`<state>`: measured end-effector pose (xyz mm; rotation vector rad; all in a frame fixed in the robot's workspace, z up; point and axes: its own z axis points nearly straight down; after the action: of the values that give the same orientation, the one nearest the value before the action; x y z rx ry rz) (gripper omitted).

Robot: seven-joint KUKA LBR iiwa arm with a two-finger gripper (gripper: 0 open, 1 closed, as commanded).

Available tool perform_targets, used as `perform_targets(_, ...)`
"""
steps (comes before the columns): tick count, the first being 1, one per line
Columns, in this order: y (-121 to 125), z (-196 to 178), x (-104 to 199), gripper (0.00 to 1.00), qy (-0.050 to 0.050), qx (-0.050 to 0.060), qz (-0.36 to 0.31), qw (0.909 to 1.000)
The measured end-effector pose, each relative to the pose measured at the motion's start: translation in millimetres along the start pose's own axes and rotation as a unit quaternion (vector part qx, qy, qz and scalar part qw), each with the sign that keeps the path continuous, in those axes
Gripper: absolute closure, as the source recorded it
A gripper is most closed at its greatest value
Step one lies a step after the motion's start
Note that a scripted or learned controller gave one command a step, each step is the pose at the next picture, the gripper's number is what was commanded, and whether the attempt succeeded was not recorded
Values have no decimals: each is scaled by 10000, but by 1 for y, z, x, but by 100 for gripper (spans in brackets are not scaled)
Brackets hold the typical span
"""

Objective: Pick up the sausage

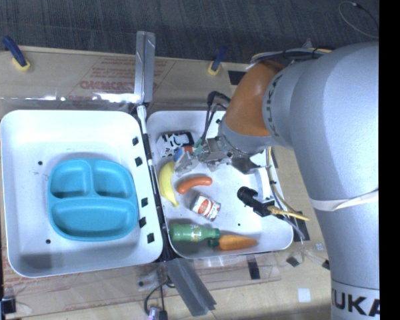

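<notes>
The sausage [195,183] is an orange-red link lying in the middle of the right bin [273,235], tilted slightly up to the right. My gripper [201,151] hangs just behind it, toward the bin's far side, with a small gap between them in the view. Nothing is seen in the gripper. The grey wrist and orange band cover the bin's far right part.
A yellow banana [167,183] lies left of the sausage, by the bin's left wall. A small red-and-white can [205,207] sits just in front. A green bottle [193,233] and a carrot [237,243] line the near wall. The left bin [13,179] holds a blue divided plate [92,200].
</notes>
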<state>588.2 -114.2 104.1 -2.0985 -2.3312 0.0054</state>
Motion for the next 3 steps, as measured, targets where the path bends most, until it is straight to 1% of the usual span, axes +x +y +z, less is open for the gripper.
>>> perform_targets(1, -58, 13, 10, 0, -3, -16, 372, 9993)
perform_targets(2, -59, 4, 9, 100, -6, -12, 351, 9994)
perform_targets(3, -58, 4, 9, 0, -8, -13, 350, 9994)
